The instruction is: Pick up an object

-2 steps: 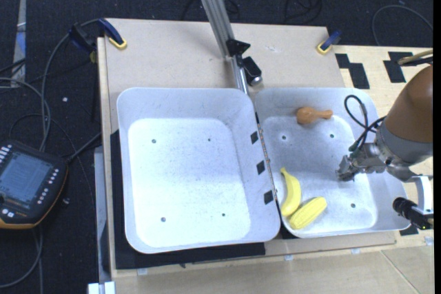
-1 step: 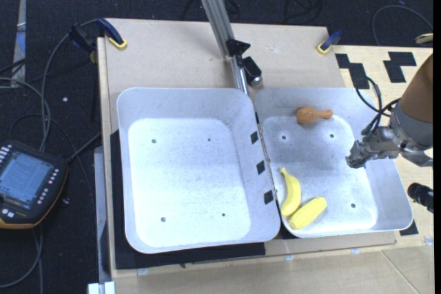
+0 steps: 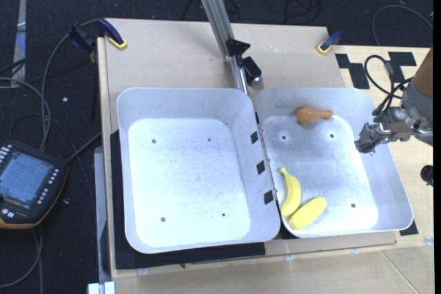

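The right bin (image 3: 386,179) holds three things. A yellow banana (image 3: 291,191) lies near its left wall, and a yellow oblong piece (image 3: 307,212) rests against the banana's lower end. An orange-brown drumstick-shaped toy (image 3: 313,115) lies near the bin's far edge. My gripper (image 3: 366,139) hangs over the right rim of this bin, well to the right of all three objects and apart from them. It is dark and small in the view.
The left bin (image 3: 138,113) stands beside the right one, sharing a middle ridge with black clips. A slanted metal post (image 3: 219,10) rises behind the bins. A teach pendant (image 3: 24,182) and cables lie on the floor at left.
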